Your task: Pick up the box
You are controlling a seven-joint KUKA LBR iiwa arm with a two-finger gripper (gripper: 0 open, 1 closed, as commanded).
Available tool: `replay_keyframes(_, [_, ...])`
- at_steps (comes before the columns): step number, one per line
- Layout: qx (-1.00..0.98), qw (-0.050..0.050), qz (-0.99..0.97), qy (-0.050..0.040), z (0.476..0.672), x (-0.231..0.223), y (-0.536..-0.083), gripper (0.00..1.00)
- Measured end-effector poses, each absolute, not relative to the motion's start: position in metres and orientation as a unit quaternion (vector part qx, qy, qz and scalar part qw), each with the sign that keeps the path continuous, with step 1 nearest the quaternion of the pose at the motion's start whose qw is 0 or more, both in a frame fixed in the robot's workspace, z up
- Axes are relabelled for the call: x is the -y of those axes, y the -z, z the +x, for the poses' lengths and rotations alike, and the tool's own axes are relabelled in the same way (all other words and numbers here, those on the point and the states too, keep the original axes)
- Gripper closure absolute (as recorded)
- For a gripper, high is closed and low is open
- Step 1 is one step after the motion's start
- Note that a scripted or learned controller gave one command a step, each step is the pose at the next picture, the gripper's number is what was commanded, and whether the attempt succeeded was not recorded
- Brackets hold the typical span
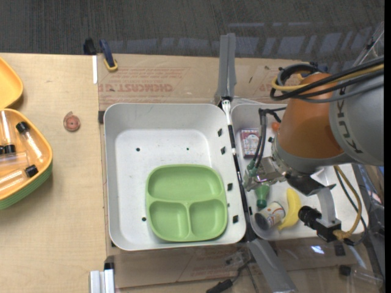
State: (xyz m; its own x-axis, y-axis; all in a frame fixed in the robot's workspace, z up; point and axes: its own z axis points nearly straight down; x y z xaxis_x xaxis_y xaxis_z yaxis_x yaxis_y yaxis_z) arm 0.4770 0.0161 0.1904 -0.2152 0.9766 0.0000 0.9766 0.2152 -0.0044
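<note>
Currently: box flat at far end of right bin, near left wall. Gripper low beside green bottle, nearer than box. Grip state: cannot tell. Advised: shift toward far end, centre over box, avoid wall, can, banana.

I take the left white bin as my landmark. A green divided plate lies inside it, toward its near right corner. Just right of that bin a green bottle, a banana and a small can lie close together. Well left of it sit an orange tray with small vials and a small reddish disc.
</note>
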Motion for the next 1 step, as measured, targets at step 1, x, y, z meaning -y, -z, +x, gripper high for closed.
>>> replay_keyframes(1, [0.676, 0.0, -0.737, -0.0023, 0.5243, 0.0044, -0.2684, 1.0])
